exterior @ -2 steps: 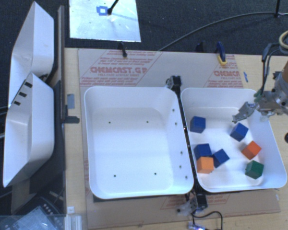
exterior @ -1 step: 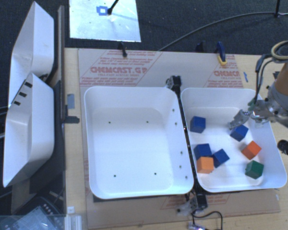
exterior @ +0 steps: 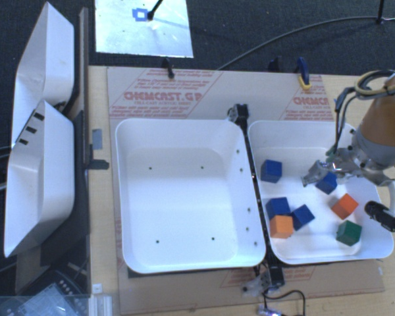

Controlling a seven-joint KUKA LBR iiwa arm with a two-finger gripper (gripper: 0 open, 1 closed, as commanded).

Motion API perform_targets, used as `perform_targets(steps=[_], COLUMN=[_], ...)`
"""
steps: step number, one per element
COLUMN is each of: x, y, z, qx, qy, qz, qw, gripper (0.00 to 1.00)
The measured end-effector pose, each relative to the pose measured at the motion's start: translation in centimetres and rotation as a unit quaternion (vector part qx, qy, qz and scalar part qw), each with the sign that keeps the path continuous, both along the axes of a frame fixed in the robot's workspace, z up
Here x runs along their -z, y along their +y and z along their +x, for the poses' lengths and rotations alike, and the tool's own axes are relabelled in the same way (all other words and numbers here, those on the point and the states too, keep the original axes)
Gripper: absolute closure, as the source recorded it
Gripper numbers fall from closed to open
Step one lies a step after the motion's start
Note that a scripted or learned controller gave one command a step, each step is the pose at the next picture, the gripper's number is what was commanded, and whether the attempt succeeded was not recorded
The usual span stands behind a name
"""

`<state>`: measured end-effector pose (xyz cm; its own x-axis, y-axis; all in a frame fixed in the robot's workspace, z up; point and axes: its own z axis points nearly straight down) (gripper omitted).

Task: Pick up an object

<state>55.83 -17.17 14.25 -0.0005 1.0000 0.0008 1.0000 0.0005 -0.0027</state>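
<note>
White plastic makes up the left bin (exterior: 184, 199), which you see in the middle of the frame on the tan surface (exterior: 184, 87). Just to its right, touching along the shared rim, sits the right bin (exterior: 296, 133). Look inside it and you find six blocks: a blue block (exterior: 271, 170) toward the upper left, another blue block (exterior: 278, 207) below it, with an orange block (exterior: 282, 226) touching its lower edge. Just beside those lies a third blue block (exterior: 303, 216). Farther right, a red-orange block (exterior: 344, 206) lies near a green block (exterior: 349, 232) at the lower right. At the right of the frame the arm (exterior: 385, 124) reaches over this bin, and its hand (exterior: 324, 175) hangs above a fourth blue block (exterior: 327, 184). You cannot tell how the hand is set.
</note>
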Motion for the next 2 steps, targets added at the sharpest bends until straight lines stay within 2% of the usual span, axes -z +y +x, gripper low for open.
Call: perform_targets(steps=[1, 2], x=[-1.3, -5.9], y=[-0.1, -0.7], z=[0.1, -0.4], qx=[0.0, 0.0], qy=[-0.003, -0.003], qz=[-0.0007, -0.001], qw=[1.0, 1.0], gripper=[1.0, 1.0])
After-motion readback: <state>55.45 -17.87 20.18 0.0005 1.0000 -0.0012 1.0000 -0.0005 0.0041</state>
